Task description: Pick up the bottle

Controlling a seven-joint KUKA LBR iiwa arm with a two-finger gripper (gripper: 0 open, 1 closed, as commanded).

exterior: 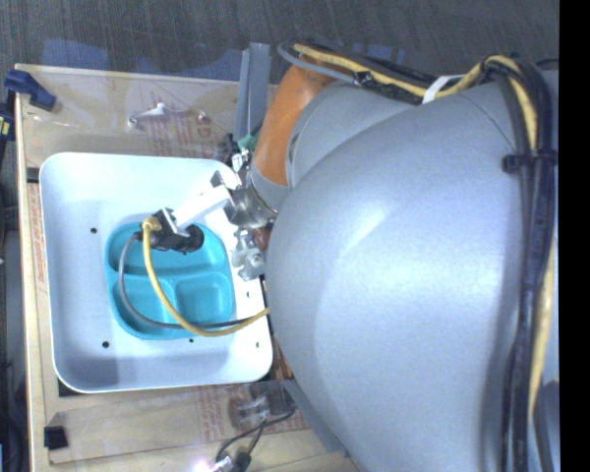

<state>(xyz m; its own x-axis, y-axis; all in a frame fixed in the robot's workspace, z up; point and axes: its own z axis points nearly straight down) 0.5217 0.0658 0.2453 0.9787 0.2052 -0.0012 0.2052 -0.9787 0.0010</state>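
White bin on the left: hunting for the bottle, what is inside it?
A turquoise plastic divided tray lies in the shallow white bin. The grey robot arm covers its right edge and everything beyond.

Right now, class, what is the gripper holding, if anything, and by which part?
Cannot be told: the gripper beside the blue tray is too unclear.

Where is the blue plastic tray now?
The blue plastic divided tray lies in the shallow white bin at the view's left, beside the grey arm.
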